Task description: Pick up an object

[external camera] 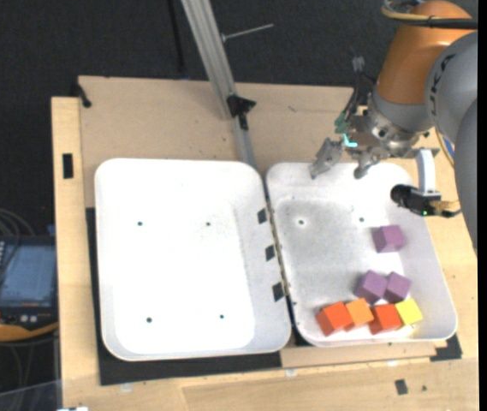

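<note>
A: We are seeing the jaws spread and gripping nothing; the lone purple cube [388,237] is sitting below them, well apart.

B: We are judging it light and rigid, so we are taking opposite flat faces.

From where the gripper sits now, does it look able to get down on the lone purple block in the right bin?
Probably yes. The gripper hangs open over the right bin's far edge, and the lone purple block sits apart from the other blocks, with bare floor around it and nothing between.
</note>
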{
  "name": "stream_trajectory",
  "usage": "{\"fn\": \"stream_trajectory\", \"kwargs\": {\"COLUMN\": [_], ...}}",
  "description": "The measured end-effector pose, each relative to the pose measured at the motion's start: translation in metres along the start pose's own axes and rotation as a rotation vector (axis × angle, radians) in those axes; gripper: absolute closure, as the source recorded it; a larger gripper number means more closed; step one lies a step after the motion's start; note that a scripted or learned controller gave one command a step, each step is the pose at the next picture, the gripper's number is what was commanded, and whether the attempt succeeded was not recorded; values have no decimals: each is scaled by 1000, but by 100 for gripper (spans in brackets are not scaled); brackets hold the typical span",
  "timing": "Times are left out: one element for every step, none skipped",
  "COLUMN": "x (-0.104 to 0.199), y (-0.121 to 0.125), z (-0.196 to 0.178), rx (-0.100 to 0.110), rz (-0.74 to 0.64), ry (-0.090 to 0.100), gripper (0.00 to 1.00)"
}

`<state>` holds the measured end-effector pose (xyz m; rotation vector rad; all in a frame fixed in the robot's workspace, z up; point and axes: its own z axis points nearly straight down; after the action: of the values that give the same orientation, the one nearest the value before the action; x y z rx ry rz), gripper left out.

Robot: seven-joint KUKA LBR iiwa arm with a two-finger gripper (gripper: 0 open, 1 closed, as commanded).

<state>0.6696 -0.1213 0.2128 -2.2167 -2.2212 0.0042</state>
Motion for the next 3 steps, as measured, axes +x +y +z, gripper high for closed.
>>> {"fn": "stream_trajectory", "kwargs": {"x": [-1, -11, -10], "y": [1, 0, 6], "z": [-3, 56, 99], "rx": [-5, 0, -1], "rz": [-2, 3, -1], "ry": [-3, -3, -3], "gripper": [0, 0, 0]}}
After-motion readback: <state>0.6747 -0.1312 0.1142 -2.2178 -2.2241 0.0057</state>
